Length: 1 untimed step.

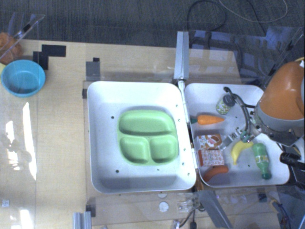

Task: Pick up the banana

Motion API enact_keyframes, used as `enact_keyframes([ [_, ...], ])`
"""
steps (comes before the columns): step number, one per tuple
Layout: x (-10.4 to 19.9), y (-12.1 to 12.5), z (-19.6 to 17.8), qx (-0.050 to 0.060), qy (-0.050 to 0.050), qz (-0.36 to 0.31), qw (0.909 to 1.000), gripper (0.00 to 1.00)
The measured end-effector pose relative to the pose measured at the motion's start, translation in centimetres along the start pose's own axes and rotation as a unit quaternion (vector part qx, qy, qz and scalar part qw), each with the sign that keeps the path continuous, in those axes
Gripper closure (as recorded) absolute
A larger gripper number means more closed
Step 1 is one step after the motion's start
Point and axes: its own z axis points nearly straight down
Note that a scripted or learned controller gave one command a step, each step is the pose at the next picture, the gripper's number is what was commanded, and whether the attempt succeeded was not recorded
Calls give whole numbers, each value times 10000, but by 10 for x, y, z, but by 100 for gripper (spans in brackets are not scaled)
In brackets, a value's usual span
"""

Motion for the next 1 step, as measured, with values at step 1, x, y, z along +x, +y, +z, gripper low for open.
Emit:
enact_keyframes([
  [1, -41, 70, 36, -135, -106, 459, 9988, 0],
])
